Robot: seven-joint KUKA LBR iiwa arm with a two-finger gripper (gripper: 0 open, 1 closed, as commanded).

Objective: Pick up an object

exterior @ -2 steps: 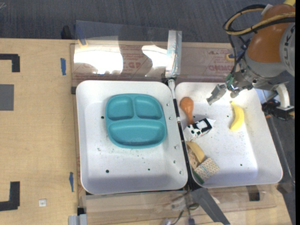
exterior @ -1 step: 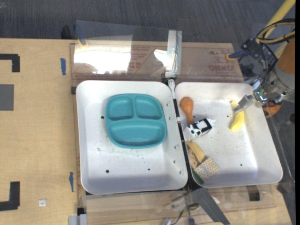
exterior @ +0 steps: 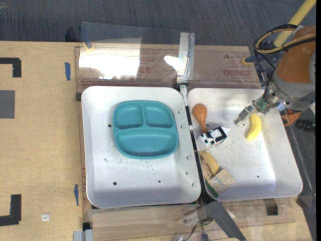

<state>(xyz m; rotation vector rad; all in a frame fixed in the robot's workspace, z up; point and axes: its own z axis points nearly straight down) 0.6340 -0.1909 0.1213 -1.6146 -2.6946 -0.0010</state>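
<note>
In the right bin (exterior: 281, 179), a yellow banana (exterior: 254, 128) lies near the far right side. My gripper (exterior: 252, 117) hovers right over the banana's upper end, reaching in from the right. Its fingers look spread open; one grey finger (exterior: 243, 115) juts out to the banana's left, and the other is hidden behind the wrist. Nothing is visibly clamped between them. Along the bin's left wall lie an orange pear-shaped toy (exterior: 200, 113), a black-and-white toy (exterior: 214, 136), a tan wedge (exterior: 209, 162) and a speckled flat piece (exterior: 221, 179).
The left bin (exterior: 100, 179) holds a teal divided plate (exterior: 145, 128). A raised divider (exterior: 191, 134) separates the two bins. Yellow and black cables (exterior: 273, 39) hang by the arm at the upper right. A clear plastic sheet (exterior: 130, 59) lies behind the bins.
</note>
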